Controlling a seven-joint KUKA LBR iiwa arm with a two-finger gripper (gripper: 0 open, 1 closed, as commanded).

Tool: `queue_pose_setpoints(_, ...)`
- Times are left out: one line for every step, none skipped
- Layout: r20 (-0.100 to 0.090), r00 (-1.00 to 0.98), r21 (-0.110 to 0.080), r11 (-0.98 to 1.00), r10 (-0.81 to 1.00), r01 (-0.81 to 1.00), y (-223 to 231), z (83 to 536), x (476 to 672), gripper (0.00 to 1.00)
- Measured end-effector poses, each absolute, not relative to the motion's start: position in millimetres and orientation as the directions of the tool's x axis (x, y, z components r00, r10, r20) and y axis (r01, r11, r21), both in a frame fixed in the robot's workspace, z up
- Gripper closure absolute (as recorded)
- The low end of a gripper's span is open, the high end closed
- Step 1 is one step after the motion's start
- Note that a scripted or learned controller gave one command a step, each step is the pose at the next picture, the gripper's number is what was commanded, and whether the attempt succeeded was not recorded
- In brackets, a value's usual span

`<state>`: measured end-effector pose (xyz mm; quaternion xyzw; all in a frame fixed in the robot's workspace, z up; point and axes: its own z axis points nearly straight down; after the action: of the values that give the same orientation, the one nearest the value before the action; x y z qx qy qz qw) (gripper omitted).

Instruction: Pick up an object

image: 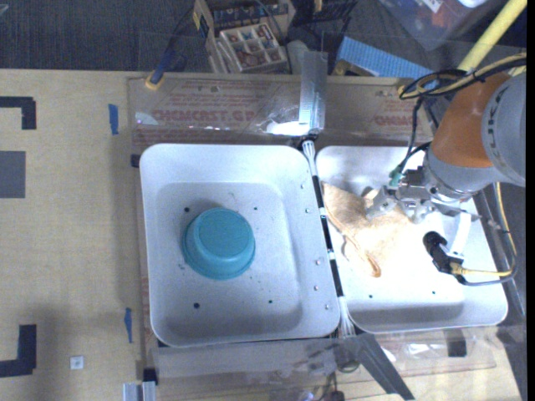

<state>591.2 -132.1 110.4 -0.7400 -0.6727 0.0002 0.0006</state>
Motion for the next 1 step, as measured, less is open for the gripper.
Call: queue_pose_setpoints(-0.001, 0.046, 0.010, -0.046, 0.999, 0.999, -128.5, 91.0, 633.9, 0.00)
